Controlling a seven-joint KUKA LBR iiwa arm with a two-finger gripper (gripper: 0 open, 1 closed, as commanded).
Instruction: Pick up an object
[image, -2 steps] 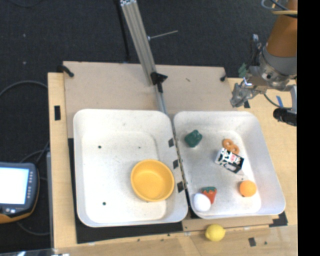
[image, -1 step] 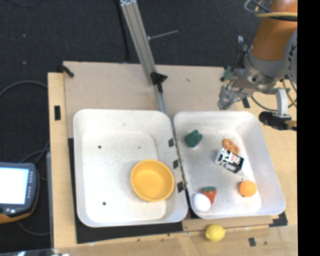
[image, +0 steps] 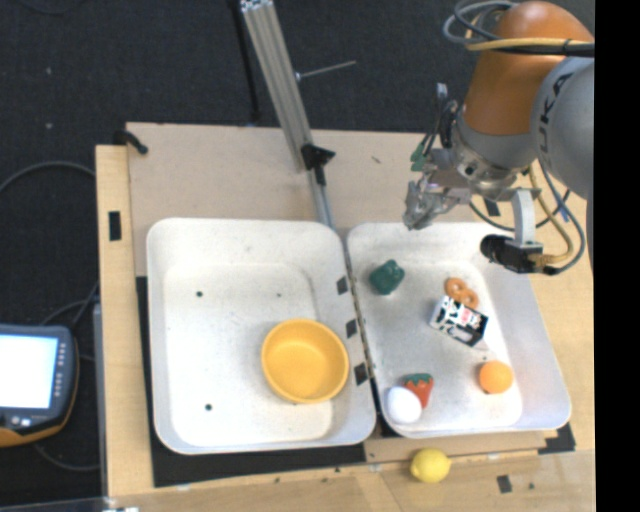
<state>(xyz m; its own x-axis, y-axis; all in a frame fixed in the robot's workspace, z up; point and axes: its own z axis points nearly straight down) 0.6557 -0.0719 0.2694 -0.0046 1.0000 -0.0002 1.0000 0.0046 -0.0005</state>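
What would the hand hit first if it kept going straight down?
Probably the bare floor of the right bin near its back rim; the hand hangs there, behind the green toy. Depth is unclear.

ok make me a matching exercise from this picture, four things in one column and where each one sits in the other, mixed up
Things:
1. yellow bowl
2. lemon
3. green toy
4. orange ball

Places:
A. on the bench, in front of the bins
B. right bin, near its right wall
C. left bin
D. right bin, near the divide between the bins

Pairs: 1-C, 2-A, 3-D, 4-B
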